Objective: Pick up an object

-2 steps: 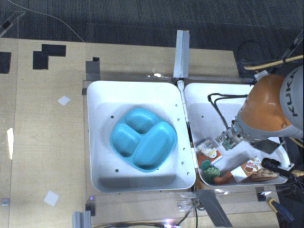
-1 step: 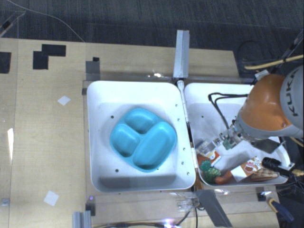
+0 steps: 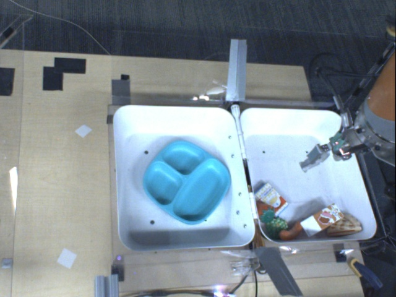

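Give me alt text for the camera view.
The gripper hangs over the right bin, whose near edge holds small food packets, a carrot toy and a pizza-slice toy. The left bin holds a blue divided plate.

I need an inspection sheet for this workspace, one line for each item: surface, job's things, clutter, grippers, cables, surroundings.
Surface: wooden bench bearing a left bin and a right bin, side by side.
Job's things: blue divided tray in the left bin; small white packet, toy vegetables and printed packet along the right bin's near edge.
Clutter: black tape marks and pale tape squares on the bench.
Grippers: gripper over the right bin, apart from the things; holds nothing visible.
Cables: thin cable on the floor; dark cables by the arm.
Surroundings: dark carpet beyond the bench.
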Robot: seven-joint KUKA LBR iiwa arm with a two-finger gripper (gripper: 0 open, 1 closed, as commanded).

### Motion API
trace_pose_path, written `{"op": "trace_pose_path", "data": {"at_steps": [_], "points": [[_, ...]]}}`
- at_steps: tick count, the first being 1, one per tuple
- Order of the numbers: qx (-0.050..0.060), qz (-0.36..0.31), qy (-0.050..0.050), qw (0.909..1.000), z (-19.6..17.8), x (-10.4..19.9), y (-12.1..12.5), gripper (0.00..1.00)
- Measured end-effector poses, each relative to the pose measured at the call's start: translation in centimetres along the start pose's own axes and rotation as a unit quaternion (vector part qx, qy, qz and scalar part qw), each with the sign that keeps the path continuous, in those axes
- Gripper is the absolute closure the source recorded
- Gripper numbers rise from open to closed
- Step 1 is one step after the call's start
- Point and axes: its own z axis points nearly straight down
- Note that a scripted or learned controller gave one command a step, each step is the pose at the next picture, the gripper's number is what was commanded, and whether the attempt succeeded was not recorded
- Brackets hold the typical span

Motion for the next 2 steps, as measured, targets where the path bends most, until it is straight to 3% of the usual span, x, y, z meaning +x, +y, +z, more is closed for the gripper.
{"op": "trace_pose_path", "data": {"at_steps": [1, 2], "points": [[0.002, -0.072, 0.002, 0.9974, 10.7, 6.4, 0.6, 0.0], [0.002, -0.119, 0.002, 0.9929, 10.7, 4.5, -0.1, 0.0]]}}
